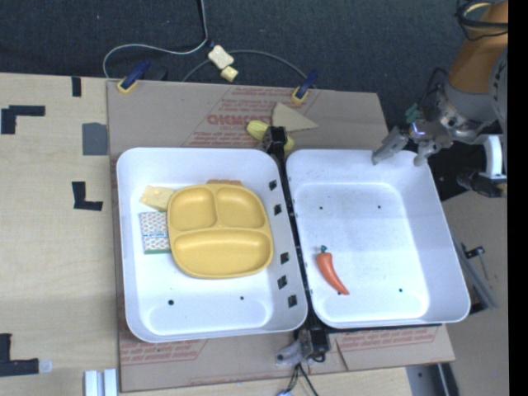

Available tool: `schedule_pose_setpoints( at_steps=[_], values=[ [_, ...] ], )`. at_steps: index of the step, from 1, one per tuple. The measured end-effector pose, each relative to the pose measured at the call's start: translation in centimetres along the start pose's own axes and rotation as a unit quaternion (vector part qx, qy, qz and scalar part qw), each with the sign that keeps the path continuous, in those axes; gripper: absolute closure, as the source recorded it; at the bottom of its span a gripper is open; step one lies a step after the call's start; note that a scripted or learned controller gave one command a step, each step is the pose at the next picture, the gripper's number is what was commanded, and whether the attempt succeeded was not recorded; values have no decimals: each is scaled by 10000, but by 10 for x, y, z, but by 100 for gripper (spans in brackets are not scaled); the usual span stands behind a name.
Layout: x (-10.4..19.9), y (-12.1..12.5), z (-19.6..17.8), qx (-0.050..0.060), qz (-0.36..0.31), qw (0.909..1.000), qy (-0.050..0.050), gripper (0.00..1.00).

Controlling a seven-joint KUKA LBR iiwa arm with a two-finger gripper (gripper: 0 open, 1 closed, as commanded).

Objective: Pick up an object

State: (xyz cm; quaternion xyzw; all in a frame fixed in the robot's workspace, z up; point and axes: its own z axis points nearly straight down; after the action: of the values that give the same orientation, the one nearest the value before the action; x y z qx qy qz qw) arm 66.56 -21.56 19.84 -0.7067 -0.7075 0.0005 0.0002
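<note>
Overhead, my gripper [403, 148] hovers above the far rim of the right bin [445, 246], fingers spread apart with nothing between them. Well apart from it, an orange toy carrot [332, 273] lies near that bin's front left corner. Beside it, the left bin [132, 287] holds a yellow divided plate [220, 229] overlapping two small cards [153, 230]

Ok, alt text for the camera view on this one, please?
The gripper, fingers spread, hovers at the far right corner of the right bin, which holds an orange carrot. The left bin holds a yellow divided plate.
</note>
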Motion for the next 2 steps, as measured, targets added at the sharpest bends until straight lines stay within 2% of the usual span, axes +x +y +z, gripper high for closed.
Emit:
schedule_pose_setpoints(
  at_steps=[1,2],
  values=[
    [81,-110,5,44,-11,10000,25,0],
    [119,-153,118,-17,4,10000,-14,0]
  ],
)
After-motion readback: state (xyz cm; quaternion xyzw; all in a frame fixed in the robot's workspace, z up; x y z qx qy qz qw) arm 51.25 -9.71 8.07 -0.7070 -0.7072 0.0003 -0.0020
